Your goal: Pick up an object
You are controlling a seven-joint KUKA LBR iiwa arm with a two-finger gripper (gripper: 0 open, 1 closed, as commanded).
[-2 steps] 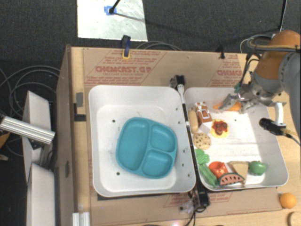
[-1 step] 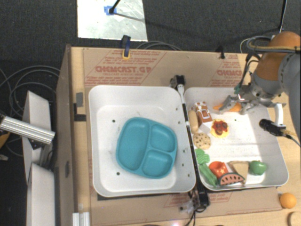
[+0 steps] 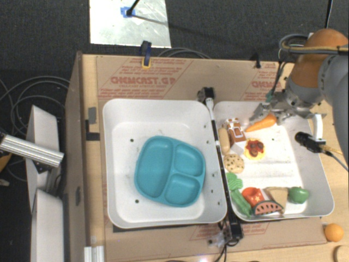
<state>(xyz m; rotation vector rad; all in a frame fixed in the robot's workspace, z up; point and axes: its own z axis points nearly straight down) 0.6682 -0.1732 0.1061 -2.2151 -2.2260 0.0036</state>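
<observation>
Two white bins [image 3: 117, 146] on table. One teal plate [image 3: 170, 171], three compartments. Several toy foods right. Tool [image 3: 267, 113] pinching orange carrot [image 3: 260, 124].

Well left of the pincer [image 3: 267, 112], the blue divided tray [image 3: 170, 171] looks like smooth, faintly glossy plastic. Both white bins [image 3: 117, 146] look like matt plastic. The table [image 3: 136, 81] is printed brown cardboard, dull and flat.

Two white bins [image 3: 117, 121]; one blue divided tray [image 3: 169, 170] in the left bin; about ten toy food items [image 3: 254, 148] in the right bin.
</observation>
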